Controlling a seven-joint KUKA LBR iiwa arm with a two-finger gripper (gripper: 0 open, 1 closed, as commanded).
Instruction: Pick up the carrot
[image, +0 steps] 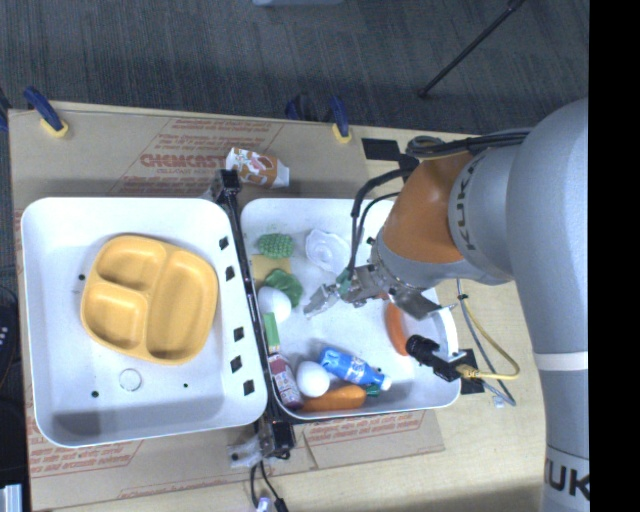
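Orange carrot (335, 398) in right bin (300, 215), gripper (322, 298) above

A yellow divided plate (148, 297) sits in the left bin (50, 400). The right bin (300, 210) holds a blue bottle (352, 367), a white egg (313, 379), and green pieces (275, 244).

Reaching in from the right, grey with orange band at the wrist, bent leftward; tool (322, 298) low, pointing left, fingers slightly parted, gripping nothing.
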